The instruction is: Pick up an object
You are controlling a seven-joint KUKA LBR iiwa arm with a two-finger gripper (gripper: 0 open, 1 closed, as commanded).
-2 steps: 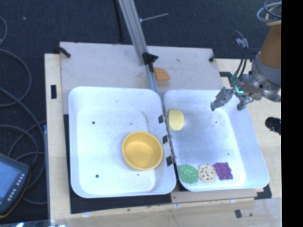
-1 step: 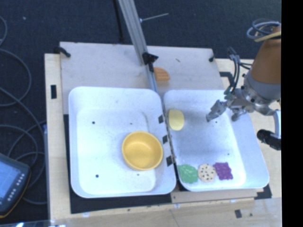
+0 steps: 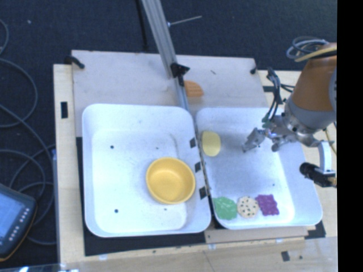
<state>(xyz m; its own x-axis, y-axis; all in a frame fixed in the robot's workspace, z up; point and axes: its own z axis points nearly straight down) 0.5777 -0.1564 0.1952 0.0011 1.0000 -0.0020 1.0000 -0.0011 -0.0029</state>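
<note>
Arm (image 3: 315, 89) is reaching in from the right, hanging over the right bin (image 3: 300, 208). Gripper (image 3: 265, 141) is sitting above the bin's upper middle, nothing showing between the fingers, and they're looking spread apart, so released.

Right bin contents: pale yellow object (image 3: 211, 143) is lying against the left wall, up near the divider between the bins. Green object (image 3: 225, 207), speckled cookie-like piece (image 3: 247, 207) and purple object (image 3: 267, 204) are lining up along the front edge, green one touching or just beside the cookie, purple just beside that. All three are crowding the front wall, so little room there on the near side. Middle of the bin floor is lying bare, giving open room under and around the gripper.

Yellow object is sitting to the gripper's left, near but apart, roughly level with it. The front-row trio is sitting well below the gripper in the view.

Left bin (image 3: 108, 129) is holding a yellow bowl (image 3: 170, 179), upright, near its right wall. An orange object (image 3: 193, 89) is lying outside both bins on the bench (image 3: 119, 75), beside the slanted metal rail (image 3: 161, 33).
</note>
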